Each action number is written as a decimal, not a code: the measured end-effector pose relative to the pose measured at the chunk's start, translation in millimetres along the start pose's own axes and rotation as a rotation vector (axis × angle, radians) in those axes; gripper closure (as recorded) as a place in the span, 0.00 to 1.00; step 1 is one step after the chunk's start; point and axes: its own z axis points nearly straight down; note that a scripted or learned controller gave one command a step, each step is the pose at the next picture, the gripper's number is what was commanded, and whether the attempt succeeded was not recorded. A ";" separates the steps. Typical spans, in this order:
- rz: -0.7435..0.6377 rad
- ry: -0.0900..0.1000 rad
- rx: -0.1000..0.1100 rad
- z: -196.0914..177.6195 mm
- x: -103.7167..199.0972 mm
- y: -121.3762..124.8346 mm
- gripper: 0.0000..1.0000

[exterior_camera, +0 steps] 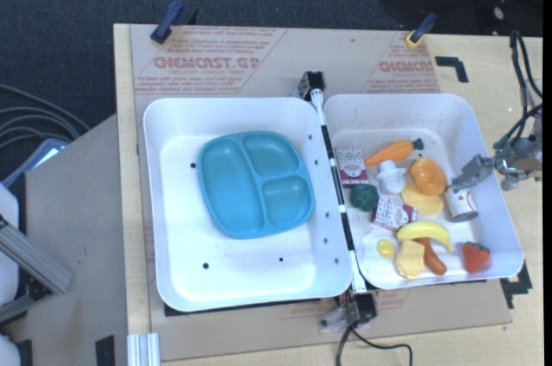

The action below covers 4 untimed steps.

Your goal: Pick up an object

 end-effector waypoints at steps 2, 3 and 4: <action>-0.001 0.001 -0.002 112.3 -15.4 27.8 1.00; -0.001 0.001 0.001 49.0 47.7 -7.5 1.00; -0.001 -0.001 -0.002 -1.4 100.0 -22.7 1.00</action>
